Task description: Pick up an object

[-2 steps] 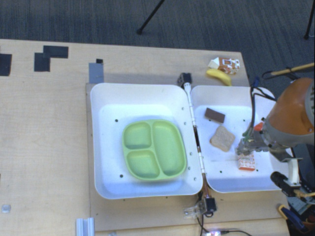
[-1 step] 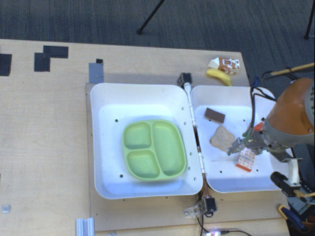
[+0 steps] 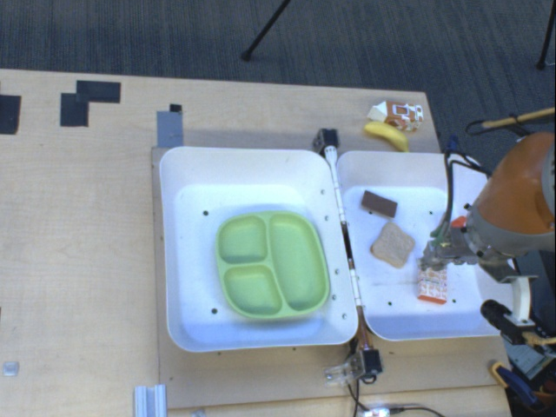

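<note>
In the right bin (image 3: pixel 408 168) lie a dark brown block (image 3: pixel 379 203), a tan sponge-like piece (image 3: pixel 393 245) and a small red and white packet (image 3: pixel 433 285). My gripper (image 3: pixel 437 257) reaches in from the right and hangs right over the top edge of the packet, just right of the tan piece. The arm's orange band (image 3: pixel 521 194) covers the bin's right side. Nothing shows held between the fingers.
The left bin (image 3: pixel 187 233) holds a green three-compartment tray (image 3: pixel 273 265). On the bench behind the right bin lie a yellow banana (image 3: pixel 386 133) and a small printed carton (image 3: pixel 401 113). Cables run near the front edge (image 3: pixel 365 372).
</note>
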You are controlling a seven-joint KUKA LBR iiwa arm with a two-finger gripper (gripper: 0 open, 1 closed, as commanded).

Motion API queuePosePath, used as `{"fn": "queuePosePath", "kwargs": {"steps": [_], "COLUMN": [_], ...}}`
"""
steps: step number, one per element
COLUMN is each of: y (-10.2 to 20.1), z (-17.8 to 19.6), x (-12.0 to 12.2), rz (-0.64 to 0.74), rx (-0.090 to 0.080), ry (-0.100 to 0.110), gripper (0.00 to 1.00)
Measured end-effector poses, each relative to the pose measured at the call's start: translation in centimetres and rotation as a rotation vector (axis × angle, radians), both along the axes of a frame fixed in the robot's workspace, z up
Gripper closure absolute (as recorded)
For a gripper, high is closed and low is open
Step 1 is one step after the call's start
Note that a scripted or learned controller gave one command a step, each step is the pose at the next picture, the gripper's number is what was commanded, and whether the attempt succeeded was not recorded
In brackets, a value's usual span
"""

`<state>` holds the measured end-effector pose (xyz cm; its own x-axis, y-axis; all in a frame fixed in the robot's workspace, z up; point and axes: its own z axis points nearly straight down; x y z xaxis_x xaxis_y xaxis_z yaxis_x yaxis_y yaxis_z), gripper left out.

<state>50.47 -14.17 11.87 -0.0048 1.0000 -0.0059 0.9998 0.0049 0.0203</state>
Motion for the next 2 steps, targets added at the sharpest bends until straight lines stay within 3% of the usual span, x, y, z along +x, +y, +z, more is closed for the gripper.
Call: {"fn": "queuePosePath", "kwargs": {"steps": [1,2], "y": [0.0,4.9], "z": [0.0,-2.9], "x": [0.0,-1.2], "rz": [0.0,-0.004], "rx": [0.0,-0.004], "ry": [0.0,-0.002], "gripper": [0.0,0.0]}}
